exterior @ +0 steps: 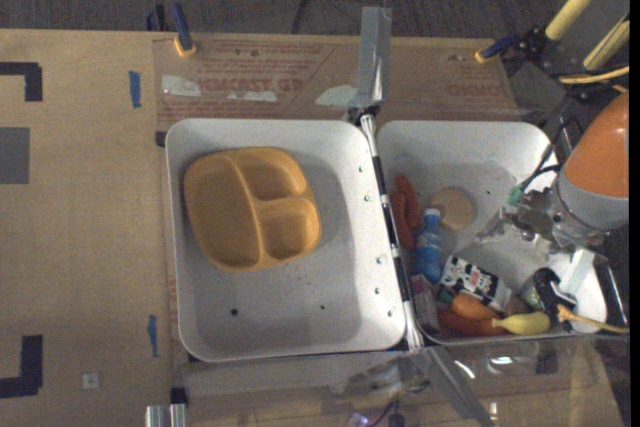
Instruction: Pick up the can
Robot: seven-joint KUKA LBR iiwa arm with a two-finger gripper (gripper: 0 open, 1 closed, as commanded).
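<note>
Over in the right bin (500, 140), near the back-middle, a round tan top (455, 207) shows. That's prob. the can, standing upright, though from this angle I can't be 100% sure. It stands w/ bare white floor round it. A blue bottle (430, 245) lies just beside it toward the front, and some orange-red bits (404, 207) lie along the bin's left wall. A black-and-white carton (470, 280) and a banana (525, 323) lie further front.

The arm (600, 165) hangs over the bin's right side w/ the end effector (540, 260) low near the carton, apart from the can. It's too cluttered there to tell open vs. closed, and nothing is visibly held.

Handling, my guess: rigid metal, smooth sides, so slippery-ish, and it could be heavy if full. It won't crush easily. Best bet is to come straight down and pinch across the round body, centred, or it'll squirt out or tip.

The left bin (340, 315) has a yellow divided plate (250, 207), not relevant.
</note>
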